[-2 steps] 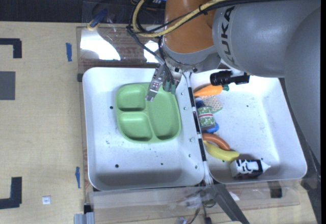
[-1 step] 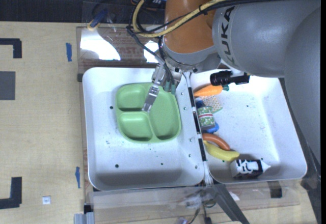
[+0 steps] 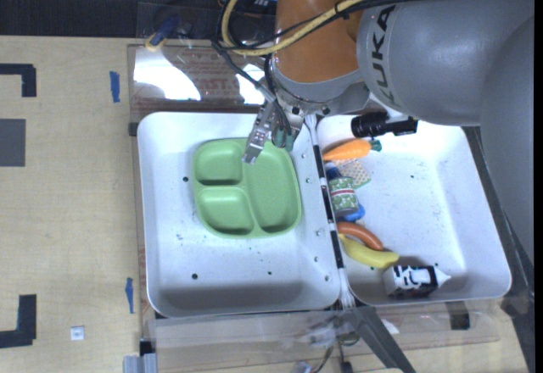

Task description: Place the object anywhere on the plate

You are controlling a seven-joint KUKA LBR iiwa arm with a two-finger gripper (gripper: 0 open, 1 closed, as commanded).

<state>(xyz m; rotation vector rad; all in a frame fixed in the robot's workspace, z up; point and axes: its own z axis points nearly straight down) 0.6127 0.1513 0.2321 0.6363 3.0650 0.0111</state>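
Observation:
A green plate (image 3: 246, 189) with three compartments lies in the left white bin (image 3: 170, 261). My gripper (image 3: 266, 145) hangs over the plate's far right compartment, close to the divider between the bins. Its two fingers stand apart, a silver one (image 3: 254, 147) and a darker one (image 3: 281, 138), and I see nothing between them. The plate's compartments look bare. Several small objects lie along the left side of the right bin (image 3: 441, 219).
In the right bin lie an orange carrot (image 3: 349, 149), a green can (image 3: 344, 192), a blue piece (image 3: 354, 212), an orange-red piece (image 3: 362, 236), a yellow banana (image 3: 371, 257) and a black-and-white toy (image 3: 413, 278). The arm's grey and orange body (image 3: 399, 32) overhangs the bins' far side.

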